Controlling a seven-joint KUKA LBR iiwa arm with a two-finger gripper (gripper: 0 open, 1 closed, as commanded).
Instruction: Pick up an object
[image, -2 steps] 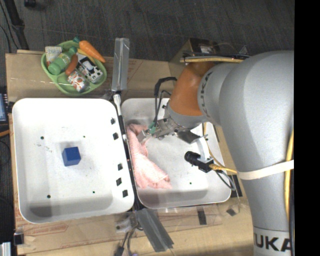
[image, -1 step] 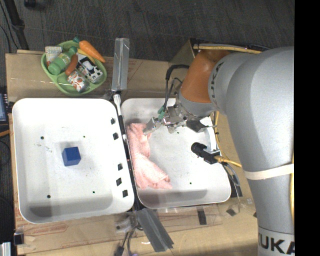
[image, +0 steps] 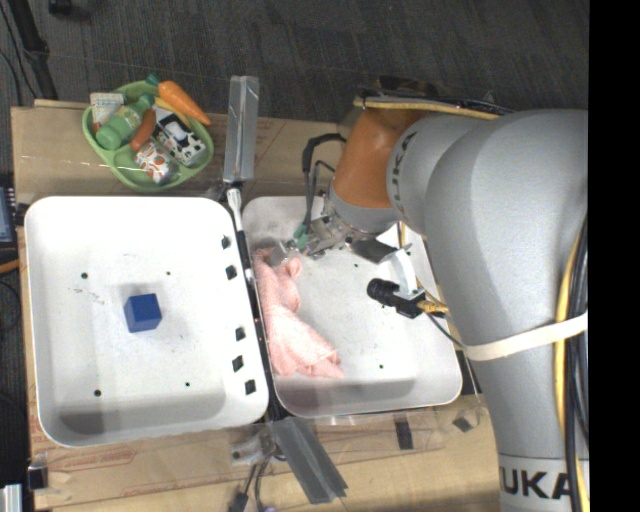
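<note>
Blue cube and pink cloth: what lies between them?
Camera view: past the blue cube, bare left bin floor, then bin walls with black clips, then pink cloth.

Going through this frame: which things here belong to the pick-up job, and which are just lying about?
Part of the job:
- gripper, down in the right bin
- pink cloth, right by the gripper
- blue cube in the left bin, also pickable

Lying about:
- green bowl of toy food, outside both bins
</note>
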